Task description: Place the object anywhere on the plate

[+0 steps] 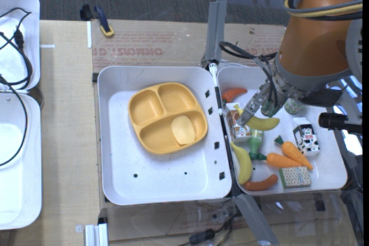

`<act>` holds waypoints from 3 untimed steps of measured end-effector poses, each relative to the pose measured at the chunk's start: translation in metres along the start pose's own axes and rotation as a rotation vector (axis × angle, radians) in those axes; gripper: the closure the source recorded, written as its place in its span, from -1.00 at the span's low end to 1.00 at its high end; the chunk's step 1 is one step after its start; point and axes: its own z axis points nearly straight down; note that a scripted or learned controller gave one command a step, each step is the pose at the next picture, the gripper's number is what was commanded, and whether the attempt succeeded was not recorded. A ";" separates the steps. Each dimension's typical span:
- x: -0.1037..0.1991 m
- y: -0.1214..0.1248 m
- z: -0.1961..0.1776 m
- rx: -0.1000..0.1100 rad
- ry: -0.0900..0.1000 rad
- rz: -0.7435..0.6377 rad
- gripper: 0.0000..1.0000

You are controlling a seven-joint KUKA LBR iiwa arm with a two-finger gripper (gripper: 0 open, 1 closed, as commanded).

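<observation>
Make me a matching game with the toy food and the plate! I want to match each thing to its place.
Things:
1. yellow plate
2. pale oval piece
3. sponge
4. cow-pattern carton

Places:
A. front right corner of the right bin
B. in the left bin
C. near the right wall of the right bin, just above the carrots
D. in the plate's biggest compartment

Pairs: 1-B, 2-D, 3-A, 4-C

We see a yellow plate point(167, 118) in the left bin point(115, 176). The gripper point(245, 116) hangs over the right bin's point(334, 178) toy food.
</observation>
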 end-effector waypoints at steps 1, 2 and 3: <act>0.063 0.066 -0.025 0.000 -0.001 0.044 1.00; 0.075 0.042 0.078 0.003 0.001 0.059 1.00; 0.056 0.104 0.022 0.001 -0.001 0.016 1.00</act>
